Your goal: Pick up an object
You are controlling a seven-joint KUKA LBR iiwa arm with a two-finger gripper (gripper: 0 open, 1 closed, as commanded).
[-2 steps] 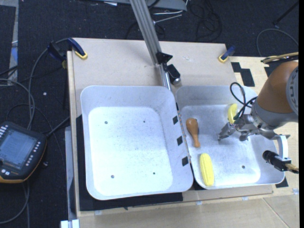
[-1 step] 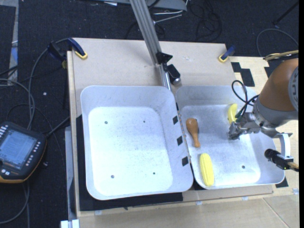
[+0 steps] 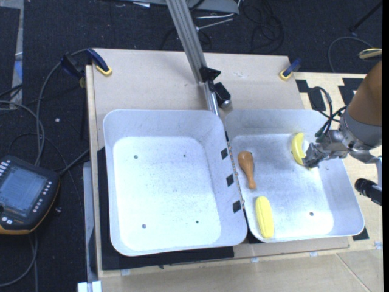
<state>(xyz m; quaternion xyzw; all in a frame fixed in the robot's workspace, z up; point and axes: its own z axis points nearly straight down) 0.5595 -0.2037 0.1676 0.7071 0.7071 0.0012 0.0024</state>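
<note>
Claw (image 3: pixel 311 157) and curved yellow plastic banana (image 3: pixel 298 148) meet at the right side of the frame, in the upper right part of the right white bin (image 3: pixel 340 224). The claw reaches in from the right and its tip sits right against the banana's lower right edge. I cannot tell if it is gripping the banana or just touching it. The banana lies just to the upper left of the claw, and its long side runs nearly up and down the frame, bending a little. A brown toy chicken leg (image 3: pixel 247 166) lies well apart, near the middle of the frame, with its fat end up and its thin end pointing down. A long yellow corn-like toy (image 3: pixel 264 216) lies below that, also running up and down.
</note>
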